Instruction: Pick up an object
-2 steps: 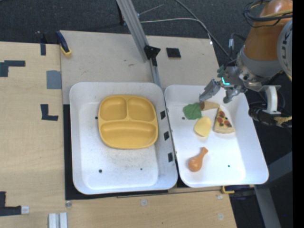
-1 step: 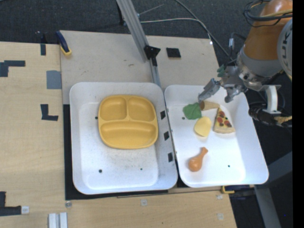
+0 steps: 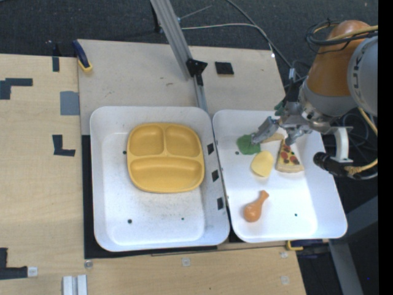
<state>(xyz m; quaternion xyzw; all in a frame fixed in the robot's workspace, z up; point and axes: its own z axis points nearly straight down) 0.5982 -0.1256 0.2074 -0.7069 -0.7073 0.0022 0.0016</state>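
The approach step is under way: the claw (image 3: pixel 277 132), fingers spread and pinching nothing, hovers between the green toy (image 3: pixel 247 143) at 9 o'clock and the pizza slice (image 3: pixel 288 157) at 5 o'clock, so next it must pick 1, descend and press together.

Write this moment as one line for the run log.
claw: open, above right bin | nearest: green piece, pizza slice | held: nothing
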